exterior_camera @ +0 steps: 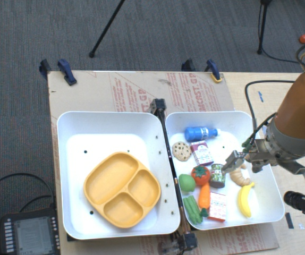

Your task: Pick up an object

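The gripper (230,164) hangs low inside the right bin (259,122), its dark fingers pointing toward the bin's centre. Whether the fingers are spread or pressed together cannot be told from this view; nothing is visibly pinched between them.

Risk assessment: the fingertips sit just beside a small dark can (217,176), which touches the tomato (200,175) and lies near the ginger-shaped piece (239,177). The items in the near half of the bin are packed closely. A descent here may land a finger on top of a neighbour, push the can aside, or trap two items at once. The can's round wall may also slip out of a shallow pinch.

Probable target: the small dark can, a short cylinder with a greenish label, at the centre of the right bin. Also in the bin: banana (244,201), carrot (204,195), blue bottle (200,134), cookie (181,151). The left bin (78,126) carries a yellow divided plate (121,189).
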Motion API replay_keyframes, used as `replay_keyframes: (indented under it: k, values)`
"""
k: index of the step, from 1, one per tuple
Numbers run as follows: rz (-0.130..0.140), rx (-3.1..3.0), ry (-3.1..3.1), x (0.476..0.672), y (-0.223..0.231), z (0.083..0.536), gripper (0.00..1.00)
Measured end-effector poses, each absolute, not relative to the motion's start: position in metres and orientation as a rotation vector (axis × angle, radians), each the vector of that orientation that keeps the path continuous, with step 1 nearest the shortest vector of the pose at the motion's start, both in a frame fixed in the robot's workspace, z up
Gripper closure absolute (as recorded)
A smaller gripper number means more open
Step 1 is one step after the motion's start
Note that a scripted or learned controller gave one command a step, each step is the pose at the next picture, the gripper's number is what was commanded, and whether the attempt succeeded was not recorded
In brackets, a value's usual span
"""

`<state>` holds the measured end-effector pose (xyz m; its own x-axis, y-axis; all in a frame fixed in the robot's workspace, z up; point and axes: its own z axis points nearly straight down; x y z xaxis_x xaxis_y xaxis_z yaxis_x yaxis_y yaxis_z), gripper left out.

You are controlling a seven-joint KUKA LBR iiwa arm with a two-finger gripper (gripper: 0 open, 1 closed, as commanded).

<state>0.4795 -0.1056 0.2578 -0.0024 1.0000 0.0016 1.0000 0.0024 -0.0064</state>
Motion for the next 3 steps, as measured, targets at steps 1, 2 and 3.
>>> replay_keyframes:
  k: [1,2,3]
  values:
    - [0.006,-2.216,-2.215,0.484,-0.109,0.096,0.00]
    - [0.008,-2.215,-2.211,0.485,-0.109,0.103,1.00]
    - [0.004,-2.215,-2.222,0.477,-0.052,0.209,1.00]
